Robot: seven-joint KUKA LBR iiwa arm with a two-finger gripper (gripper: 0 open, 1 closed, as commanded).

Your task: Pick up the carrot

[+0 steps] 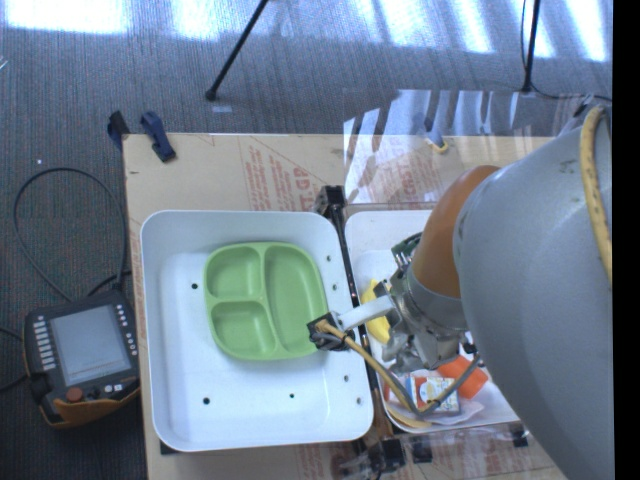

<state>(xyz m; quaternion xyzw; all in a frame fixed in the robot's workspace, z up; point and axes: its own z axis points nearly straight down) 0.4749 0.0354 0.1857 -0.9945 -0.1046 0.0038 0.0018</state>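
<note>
Orange and half tucked under the wrist, the carrot lies in the right bin, just beside the gripper at its four o'clock. The gripper hangs low over that bin's clutter, placed, I judge, for the grab. Whether it is open or closed I cannot tell. A yellow item sits at its ten o'clock and a red-and-white carton at six. The green divided plate rests in the left bin, well apart at nine o'clock.
</note>
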